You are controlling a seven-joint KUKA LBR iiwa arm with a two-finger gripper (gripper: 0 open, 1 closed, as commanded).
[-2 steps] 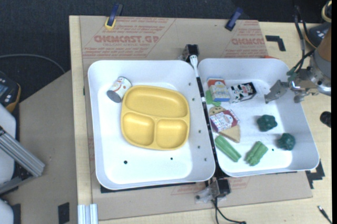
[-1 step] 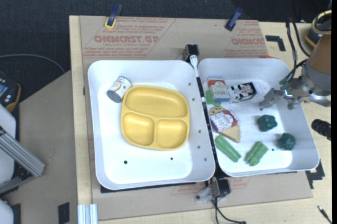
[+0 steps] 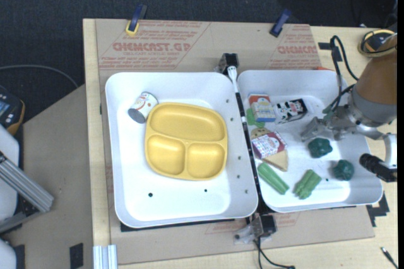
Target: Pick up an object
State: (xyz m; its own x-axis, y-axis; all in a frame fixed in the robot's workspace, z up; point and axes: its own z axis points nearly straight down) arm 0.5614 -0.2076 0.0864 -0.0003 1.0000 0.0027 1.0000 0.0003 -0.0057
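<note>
The right bin holds several small items: a red and blue carton, a black-and-white cow-patterned piece, a red and white packet, a pale cheese wedge, a green pod, a green bundle and two dark green lumps. My gripper hangs low in the right bin, just above the upper dark green lump and right of the cow-patterned piece. Nothing is seen held in it.
The left bin holds a yellow divided plate and a small tipped can at its upper left. The orange-banded arm covers the right bin's right rim. A black metal divider runs between the bins.
</note>
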